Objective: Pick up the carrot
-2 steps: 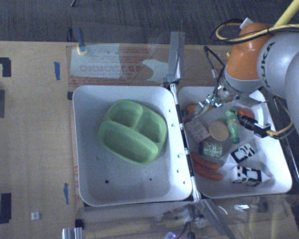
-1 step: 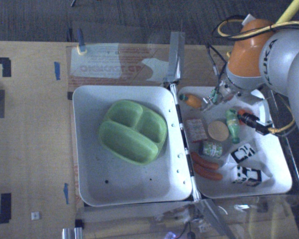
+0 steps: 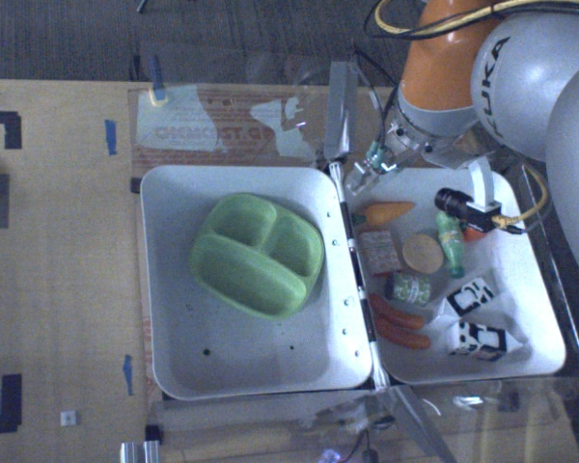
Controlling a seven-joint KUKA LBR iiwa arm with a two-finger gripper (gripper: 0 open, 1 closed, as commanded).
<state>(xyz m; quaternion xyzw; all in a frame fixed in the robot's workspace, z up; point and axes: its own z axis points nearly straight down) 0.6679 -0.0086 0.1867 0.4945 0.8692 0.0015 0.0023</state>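
Note:
The carrot [image 3: 386, 212] is orange and tapered, lying crosswise near the back left of the right bin [image 3: 545, 340]. My gripper [image 3: 365, 175] hangs just above and to the left of it, over the bin's back left corner near the divider between the bins. Its pale, translucent fingers [image 3: 373, 165] point down toward the left, apart from the carrot, and nothing shows between them. The grey arm with its orange band [image 3: 446, 51] reaches in from the upper right.
The right bin also holds a brown square block [image 3: 379, 251], a tan disc [image 3: 423, 254], a green bottle [image 3: 451, 242], a red sausage pair [image 3: 399, 322], a small jar [image 3: 411, 288] and black-and-white blocks [image 3: 479, 337]. A green divided plate [image 3: 259, 254] lies in the left bin [image 3: 174, 355].

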